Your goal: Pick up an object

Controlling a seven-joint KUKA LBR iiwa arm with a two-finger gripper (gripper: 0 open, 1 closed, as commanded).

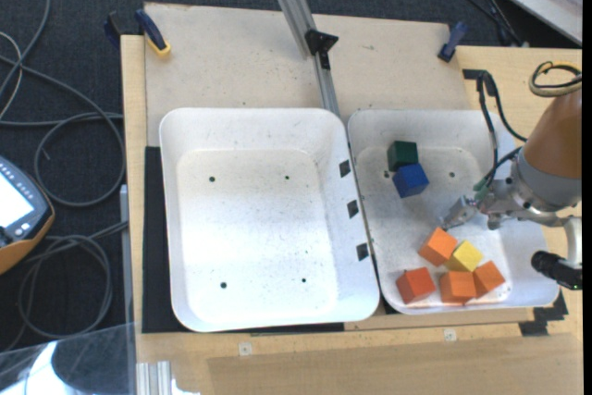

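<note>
The right bin holds several small cubes. A green cube and a blue cube sit touching near its middle. Toward the near right corner lies a cluster: an orange cube, a yellow cube, and three more orange cubes along the front wall. My gripper reaches in from the right, low over the bin floor, just above the cluster and to the right of the blue cube. I see no cube in it.
The left bin lies beside the right one, with black clips along the shared wall. A metal pole slants up from the back. Cables trail on the dark floor at the left.
</note>
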